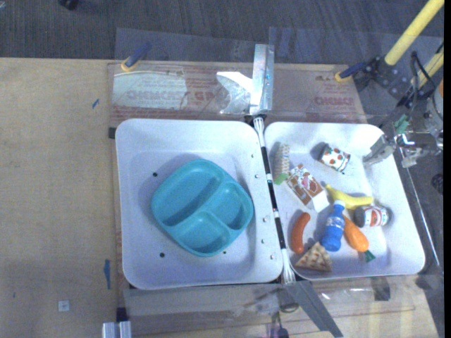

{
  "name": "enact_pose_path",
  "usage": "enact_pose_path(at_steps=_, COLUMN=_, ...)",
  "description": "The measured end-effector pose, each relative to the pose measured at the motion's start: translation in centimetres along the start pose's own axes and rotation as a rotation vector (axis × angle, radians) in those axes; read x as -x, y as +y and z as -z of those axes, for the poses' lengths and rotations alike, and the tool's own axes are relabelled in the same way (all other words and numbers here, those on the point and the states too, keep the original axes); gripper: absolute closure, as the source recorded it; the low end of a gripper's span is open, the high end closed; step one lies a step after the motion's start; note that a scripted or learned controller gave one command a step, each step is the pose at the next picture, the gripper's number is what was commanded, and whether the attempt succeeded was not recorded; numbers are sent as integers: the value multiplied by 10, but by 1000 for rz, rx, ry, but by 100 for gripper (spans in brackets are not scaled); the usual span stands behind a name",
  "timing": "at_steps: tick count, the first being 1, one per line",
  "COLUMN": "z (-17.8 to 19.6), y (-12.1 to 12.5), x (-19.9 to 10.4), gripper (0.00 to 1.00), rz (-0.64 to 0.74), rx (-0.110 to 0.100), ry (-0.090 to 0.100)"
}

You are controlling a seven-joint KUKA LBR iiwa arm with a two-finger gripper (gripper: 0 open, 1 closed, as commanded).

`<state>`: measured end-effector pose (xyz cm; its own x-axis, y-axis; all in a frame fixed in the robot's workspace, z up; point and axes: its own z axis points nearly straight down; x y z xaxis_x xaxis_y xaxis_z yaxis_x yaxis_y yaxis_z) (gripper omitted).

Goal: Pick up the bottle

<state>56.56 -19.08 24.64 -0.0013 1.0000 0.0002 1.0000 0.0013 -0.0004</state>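
The bottle (pixel 334 229) is small and blue with a white cap, and it lies in the right bin (pixel 409 259) near the front. Its cap points toward the back and touches a yellow banana (pixel 349 198). An orange carrot (pixel 357 238) lies against its right side. My gripper (pixel 378 151) hangs over the bin's back right corner, well behind and to the right of the bottle and apart from it. Nothing shows in its grasp.
The right bin also holds a red-and-white can (pixel 337 158), a second can (pixel 375 217), a sausage (pixel 299 231), a pizza slice (pixel 314 259), a brush (pixel 281 162) and a red packet (pixel 305 185). A teal divided plate (pixel 202 206) lies in the left bin (pixel 134 259).
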Motion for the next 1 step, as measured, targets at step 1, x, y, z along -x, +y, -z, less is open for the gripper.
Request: enact_pose_path(at_steps=1, z=-158, y=-10, x=-9, gripper=0, rz=424, rx=7, ry=-3)
